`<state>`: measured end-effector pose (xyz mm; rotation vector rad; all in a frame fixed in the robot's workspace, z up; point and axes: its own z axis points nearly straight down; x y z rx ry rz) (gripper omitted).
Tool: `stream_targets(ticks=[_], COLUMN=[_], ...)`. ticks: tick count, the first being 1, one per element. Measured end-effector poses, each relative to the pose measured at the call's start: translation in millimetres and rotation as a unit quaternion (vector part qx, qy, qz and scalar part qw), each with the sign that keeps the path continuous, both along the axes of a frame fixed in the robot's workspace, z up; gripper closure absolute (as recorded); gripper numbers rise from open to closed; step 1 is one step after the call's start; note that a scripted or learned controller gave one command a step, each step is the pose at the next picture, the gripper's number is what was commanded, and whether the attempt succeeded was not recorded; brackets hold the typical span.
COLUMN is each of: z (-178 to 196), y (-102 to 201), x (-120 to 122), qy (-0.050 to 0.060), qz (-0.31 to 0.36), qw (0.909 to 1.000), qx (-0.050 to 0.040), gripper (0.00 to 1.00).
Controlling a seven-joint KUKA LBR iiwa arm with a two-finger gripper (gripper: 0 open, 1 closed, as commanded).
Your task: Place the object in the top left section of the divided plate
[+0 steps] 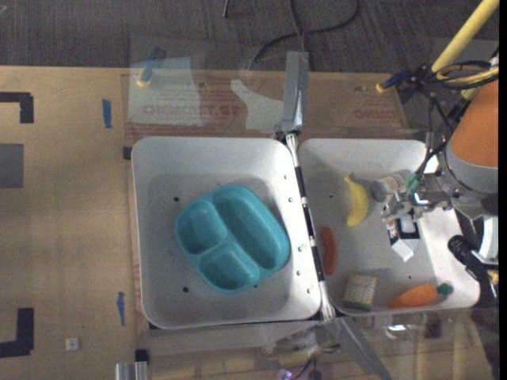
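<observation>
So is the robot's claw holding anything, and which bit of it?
Cannot be told: the two-finger gripper hangs over the right white bin, beside the yellow banana.

Divided plate (231, 237) in left bin (158, 172); banana (356, 199), carrot (420, 294) (near corner) in right bin (333, 161).

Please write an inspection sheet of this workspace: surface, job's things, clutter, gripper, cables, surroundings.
Surface: left bin and right bin side by side on a brown bench.
Job's things: teal divided plate in left bin; banana, carrot, red item, woven block in right bin.
Clutter: blue tape on the bench.
Gripper: gripper over right bin.
Cables: black cable on the floor.
Surroundings: grey carpet.
</observation>
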<state>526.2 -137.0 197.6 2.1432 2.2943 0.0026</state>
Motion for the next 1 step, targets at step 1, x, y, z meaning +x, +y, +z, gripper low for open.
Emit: stream_targets(ticks=[1], z=[10.0], y=[64.2], x=[-16.1], qy=[0.002], qz=[0.089], qw=[0.9960], qx=[0.0004], gripper=[1.00])
